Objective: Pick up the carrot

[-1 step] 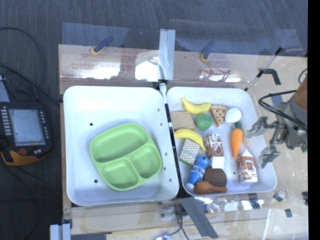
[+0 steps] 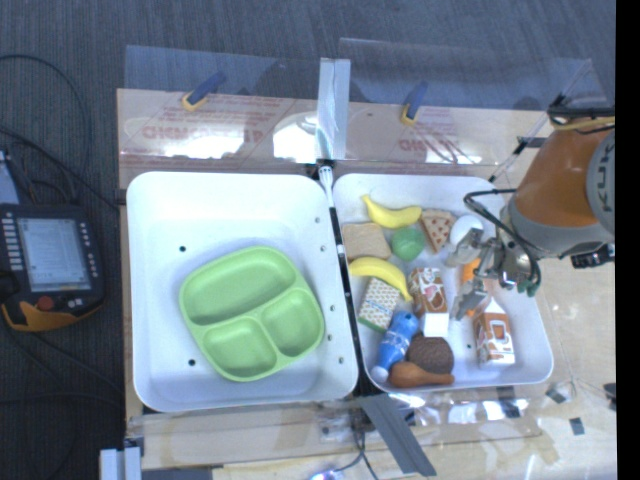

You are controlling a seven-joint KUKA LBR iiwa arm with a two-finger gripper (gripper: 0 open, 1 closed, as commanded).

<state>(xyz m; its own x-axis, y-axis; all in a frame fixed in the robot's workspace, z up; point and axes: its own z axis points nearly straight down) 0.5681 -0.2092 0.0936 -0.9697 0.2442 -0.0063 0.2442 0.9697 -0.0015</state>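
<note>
The carrot (image 2: 468, 267) shows as a small orange piece in the right bin (image 2: 540, 363), mostly hidden behind the gripper's body. My gripper (image 2: 474, 290) reaches in from the right and hangs low over the bin's middle right, directly at the carrot. The grey arm with its orange band (image 2: 560, 183) stands above the bin's right rim. Whether the carrot is between the gripper's tips is not visible.
Around the gripper lie a snack box (image 2: 430, 288), a juice carton (image 2: 494, 336), a white cup (image 2: 465, 230), a pizza slice (image 2: 436, 230), a green ball (image 2: 407, 243), two bananas (image 2: 392, 211), a blue bottle (image 2: 397, 338) and a drumstick (image 2: 424, 360). The left bin (image 2: 160, 208) holds a green divided plate (image 2: 252, 311).
</note>
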